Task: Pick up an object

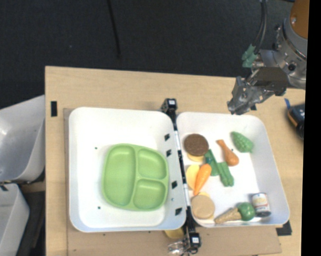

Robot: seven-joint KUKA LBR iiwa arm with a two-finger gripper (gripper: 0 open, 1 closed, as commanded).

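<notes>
Gripper (240, 105) hovers upper right, over the toy-filled bin (269, 170).
Finger state unclear; best descend straight onto the isolated green toy (242, 142).

Right bin crowded, left roomy

I see toys (214, 171) packed centre-near; bare floor right of the plate (135, 176).

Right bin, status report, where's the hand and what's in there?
Hand above right bin's far rim, nothing seen in it. Carrot, drumstick, can lying untouched. Path clear.
</notes>
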